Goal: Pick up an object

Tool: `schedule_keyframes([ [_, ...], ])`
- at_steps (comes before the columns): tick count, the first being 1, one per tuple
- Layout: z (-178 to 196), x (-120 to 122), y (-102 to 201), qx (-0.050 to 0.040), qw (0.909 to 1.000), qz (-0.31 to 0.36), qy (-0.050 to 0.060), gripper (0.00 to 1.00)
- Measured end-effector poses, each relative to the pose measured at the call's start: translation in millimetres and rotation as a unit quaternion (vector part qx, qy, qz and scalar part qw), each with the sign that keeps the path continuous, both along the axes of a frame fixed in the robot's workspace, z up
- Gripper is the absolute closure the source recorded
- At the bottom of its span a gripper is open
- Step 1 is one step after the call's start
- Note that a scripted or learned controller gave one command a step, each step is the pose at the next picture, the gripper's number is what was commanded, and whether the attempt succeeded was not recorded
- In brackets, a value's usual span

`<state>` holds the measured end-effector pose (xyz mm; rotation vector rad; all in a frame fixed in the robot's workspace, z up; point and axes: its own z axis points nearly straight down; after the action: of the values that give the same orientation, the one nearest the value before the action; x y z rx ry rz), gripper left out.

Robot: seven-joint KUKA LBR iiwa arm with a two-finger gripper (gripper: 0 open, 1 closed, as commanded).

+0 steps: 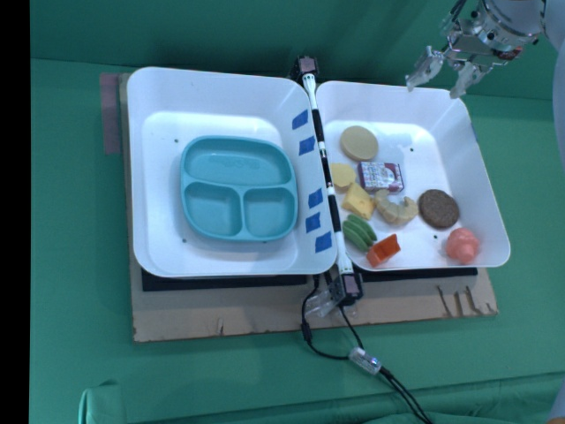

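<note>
Green-draped tabletop (79,193) carries both bins | near: pink ball (462,245) and brown disc (438,208) lie loose in right bin (481,175), reachable pick candidates | left: teal tray (238,188) | far: gripper (439,71) hovers spread wide, holding nothing, above the bin's back rim.

green cloth (79,360), cardboard base (221,321), even light

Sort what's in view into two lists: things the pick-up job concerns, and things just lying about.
Job:
gripper, open above the right bin
tan disc
brown patty
cheese wedge
green beans
pink fruit

Lying about:
teal divided plate
left bin
cable
</note>
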<state>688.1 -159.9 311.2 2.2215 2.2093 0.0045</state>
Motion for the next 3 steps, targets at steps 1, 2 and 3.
schedule_keyframes([
  [1,-122,13,-17,-0.0005,1.0000,0.001,0.005,0.00],
  [2,-125,11,11,-0.0074,1.0000,-0.001,0.005,0.00],
  [3,-125,12,57,-0.0068,1.0000,-0.001,0.007,0.00],
])
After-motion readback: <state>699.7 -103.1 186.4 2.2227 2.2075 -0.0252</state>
